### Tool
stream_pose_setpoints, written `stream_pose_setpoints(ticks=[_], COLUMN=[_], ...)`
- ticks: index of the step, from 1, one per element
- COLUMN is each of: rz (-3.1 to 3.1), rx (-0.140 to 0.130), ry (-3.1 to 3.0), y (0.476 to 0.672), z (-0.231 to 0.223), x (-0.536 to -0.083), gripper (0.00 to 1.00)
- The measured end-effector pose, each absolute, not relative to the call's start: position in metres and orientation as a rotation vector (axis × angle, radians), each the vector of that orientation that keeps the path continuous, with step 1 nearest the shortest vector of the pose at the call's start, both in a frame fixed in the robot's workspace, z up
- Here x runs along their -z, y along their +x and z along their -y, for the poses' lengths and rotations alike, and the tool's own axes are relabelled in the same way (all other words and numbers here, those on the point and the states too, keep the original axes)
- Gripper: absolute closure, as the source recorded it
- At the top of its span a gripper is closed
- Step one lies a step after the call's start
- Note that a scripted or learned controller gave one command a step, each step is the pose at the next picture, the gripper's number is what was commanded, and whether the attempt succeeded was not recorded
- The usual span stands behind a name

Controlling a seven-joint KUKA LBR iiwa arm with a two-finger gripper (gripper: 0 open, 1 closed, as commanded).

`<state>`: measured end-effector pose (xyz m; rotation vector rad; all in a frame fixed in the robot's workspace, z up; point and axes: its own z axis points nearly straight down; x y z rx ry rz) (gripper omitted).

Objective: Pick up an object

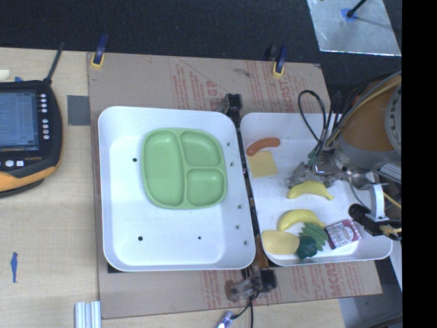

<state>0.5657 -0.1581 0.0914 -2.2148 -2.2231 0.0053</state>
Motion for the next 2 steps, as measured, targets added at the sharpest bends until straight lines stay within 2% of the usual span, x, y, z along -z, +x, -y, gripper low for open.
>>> stream_pose_setpoints(ticks=[1, 2], rz=[2.224, 2.224], rx=[-0.009, -0.009], ry=[-2.214, -2.214], y=[0.5656, 0.5656], z=[0.1594, 0.1593], x=[-0.1019, -0.1017], gripper=[1.0, 0.0])
